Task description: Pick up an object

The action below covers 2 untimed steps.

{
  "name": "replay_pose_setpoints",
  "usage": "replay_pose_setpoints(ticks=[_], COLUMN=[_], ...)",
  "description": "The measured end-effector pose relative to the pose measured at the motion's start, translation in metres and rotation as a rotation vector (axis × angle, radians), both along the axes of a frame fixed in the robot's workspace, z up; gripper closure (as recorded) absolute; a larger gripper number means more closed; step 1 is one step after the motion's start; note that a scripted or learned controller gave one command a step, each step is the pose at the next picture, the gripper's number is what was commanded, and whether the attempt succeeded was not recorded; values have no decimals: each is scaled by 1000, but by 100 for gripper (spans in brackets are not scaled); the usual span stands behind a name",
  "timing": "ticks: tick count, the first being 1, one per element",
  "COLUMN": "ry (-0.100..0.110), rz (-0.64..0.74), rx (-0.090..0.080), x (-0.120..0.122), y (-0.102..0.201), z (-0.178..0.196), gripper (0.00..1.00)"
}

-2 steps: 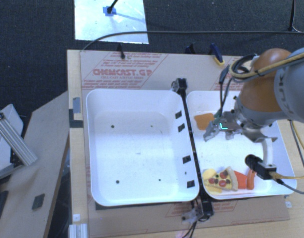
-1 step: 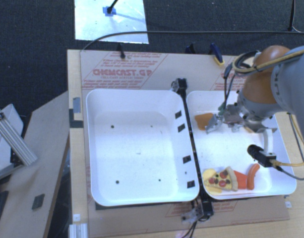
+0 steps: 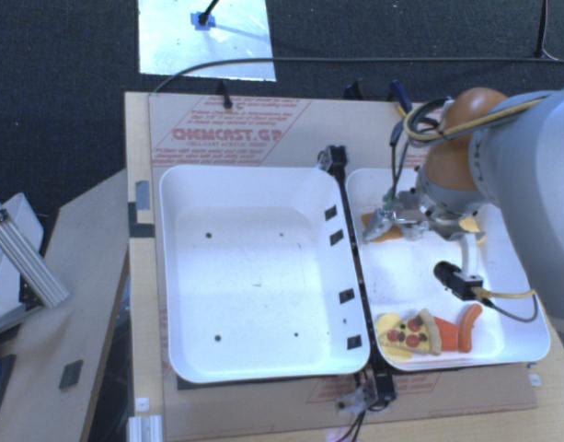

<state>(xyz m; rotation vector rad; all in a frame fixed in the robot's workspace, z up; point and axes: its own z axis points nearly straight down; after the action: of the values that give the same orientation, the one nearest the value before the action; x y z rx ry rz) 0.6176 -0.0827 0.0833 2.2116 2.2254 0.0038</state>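
My gripper is down low in the right bin, near its far left corner, right over a flat orange-yellow piece that lies against the bin floor; whether I'm spread or pinched I cannot tell from this slant, so I won't claim a hold. I'd call this the reach-and-grasp step, with nothing lifted yet. Next I'd need to settle squarely on that piece, close, and rise straight up, watching that it comes with me, since a thin flat thing against the floor looks easy to miss. Closer to the front edge of the same bin sit a toy pizza slice and, just beside it, an orange-red sausage shape, both well apart from me. The left bin stands alongside. Behind the bins, the brown board carries red lettering, upside down from here, that reads "CHEMCAST GP"; the smaller lines under it are too fine to read.
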Motion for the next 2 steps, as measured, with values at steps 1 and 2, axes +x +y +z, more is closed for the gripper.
replay_pose_setpoints(ticks=[1, 2], ry=[1, 1], rz=[-1, -1], rx=[0, 1], x=[13, 29], y=[-9, -2], z=[2, 2], gripper=[0, 0])
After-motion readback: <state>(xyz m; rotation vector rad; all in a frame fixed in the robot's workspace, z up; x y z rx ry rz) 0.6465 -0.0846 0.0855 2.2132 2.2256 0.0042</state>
